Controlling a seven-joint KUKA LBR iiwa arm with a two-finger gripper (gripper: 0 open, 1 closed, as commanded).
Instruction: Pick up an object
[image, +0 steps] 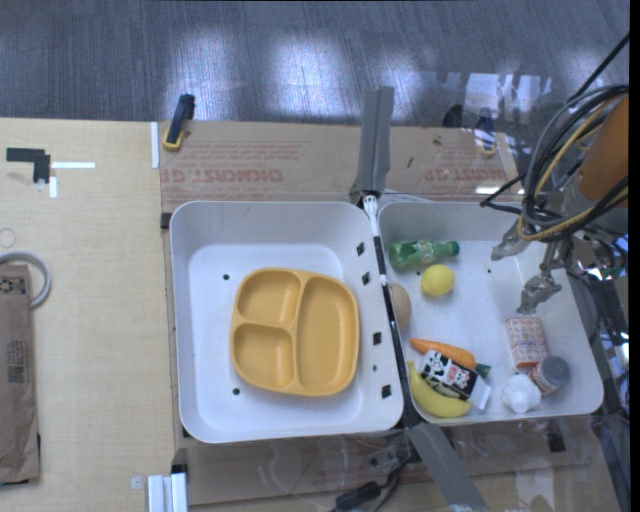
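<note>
The gripper (528, 272) hangs over the right bin (585, 345), toward its far right side, with its two fingers (537, 290) spread apart and nothing between them. Taking the lemon (437, 280) as the landmark: the gripper is well to its right, with bare bin floor between them. A green bottle (423, 252) lies on its side just behind the lemon, nearly touching it. In front of the lemon, toward the near edge, a carrot (443, 352) lies across a black-and-white carton (452, 377), which rests on a banana (435, 396). To the lemon's front right, below the gripper, lie a pink-and-white packet (525, 341), a small jar (551, 374) and a white ball (520, 394), close together. Well to the lemon's left, in the left bin (200, 300), sits a yellow three-compartment tray (296, 331). Both bins stand on the table (80, 300).
</note>
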